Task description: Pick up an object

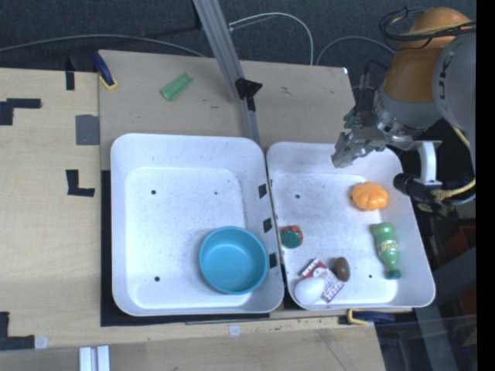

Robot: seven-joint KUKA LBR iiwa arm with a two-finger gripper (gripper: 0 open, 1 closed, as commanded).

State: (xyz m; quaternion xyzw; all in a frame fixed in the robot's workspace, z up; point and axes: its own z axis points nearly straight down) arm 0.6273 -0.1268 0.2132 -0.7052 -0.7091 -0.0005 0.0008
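Observation:
The right bin holds an orange pumpkin-shaped toy, a green bottle, a small teal and red object, a brown nut-like piece, a white egg and a red-and-white packet. My gripper hangs over the bin's far right corner, above and left of the orange toy. I see nothing between its fingers.
A blue bowl sits in the left bin near its front right. A grey pole slants over the bench behind the bins. A green block lies on the bench at the back left.

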